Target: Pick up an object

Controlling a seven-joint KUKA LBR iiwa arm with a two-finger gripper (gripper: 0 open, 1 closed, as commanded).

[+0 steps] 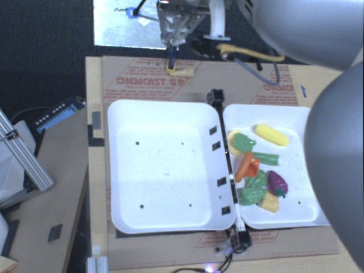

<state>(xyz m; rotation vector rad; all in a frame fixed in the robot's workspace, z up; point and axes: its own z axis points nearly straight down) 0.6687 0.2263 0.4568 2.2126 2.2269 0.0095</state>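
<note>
Grey arm (318, 16) nearest, looming over right bin (304, 216). Gripper (173, 38) raised beyond bins, finger state unclear, nothing visibly held. Approach step; next: descend onto corn cob (271, 135).

Toy vegetables, among them a yellow corn cob (271, 134), an orange carrot (247, 166) and a purple eggplant (277, 181), crowd the right bin (300, 212); the gripper (174, 38) hangs beyond the worktop's far edge.

arm (307, 21): smooth grey rounded casing | black lettering | tool (173, 37): metallic silver | yellow cable (250, 52)
</note>
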